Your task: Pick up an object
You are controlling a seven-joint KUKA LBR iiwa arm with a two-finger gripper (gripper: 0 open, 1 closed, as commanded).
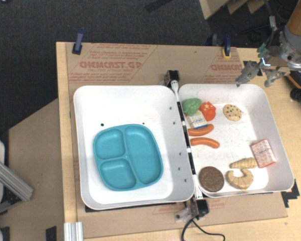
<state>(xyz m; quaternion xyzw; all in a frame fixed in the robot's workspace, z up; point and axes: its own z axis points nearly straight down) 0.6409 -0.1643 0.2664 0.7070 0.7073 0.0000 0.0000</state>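
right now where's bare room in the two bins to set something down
Left bin: the strip above the blue tray, toward the back wall, is bare. Right bin: the middle patch between the cookie, sausages and pink packet. Crowded: along the divider by the green toy, and the front by the brown disc and croissant.

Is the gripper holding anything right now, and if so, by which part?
Nothing is held. The gripper hangs over the far rim of the right bin with nothing between its fingers.
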